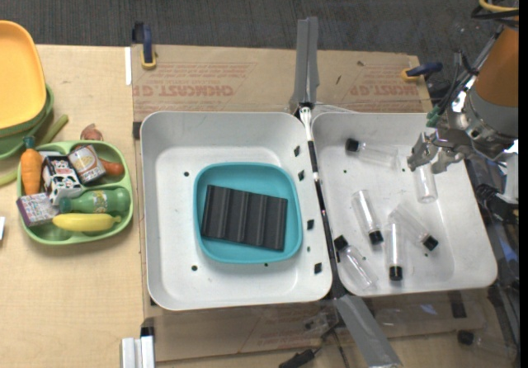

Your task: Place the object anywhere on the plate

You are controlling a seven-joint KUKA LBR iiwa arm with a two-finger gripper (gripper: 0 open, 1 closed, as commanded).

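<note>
- You see the gripper point(432, 157) over the right bin point(487, 259), near that bin's far right corner, with the arm point(499, 86) coming in over the bin's right edge.
- A clear vial point(426, 185) hangs just below the fingertips, upright and apparently pinched between them; judge this a grasp made, though the transparent plastic makes it hard to be sure.
- More vials point(365, 216) with black caps lie scattered across the right bin's floor, toward its near edge and centre.
- The teal plate point(285, 181) sits in the middle of the left bin point(165, 276), with a dark ribbed block point(245, 214) covering most of its centre.
- You are likely at the lift-and-carry step: the vial is still over the right bin.
- Next you need to carry it across the divider between the bins and release it low over the plate, where it may land on the block or a bare rim and roll.
</note>
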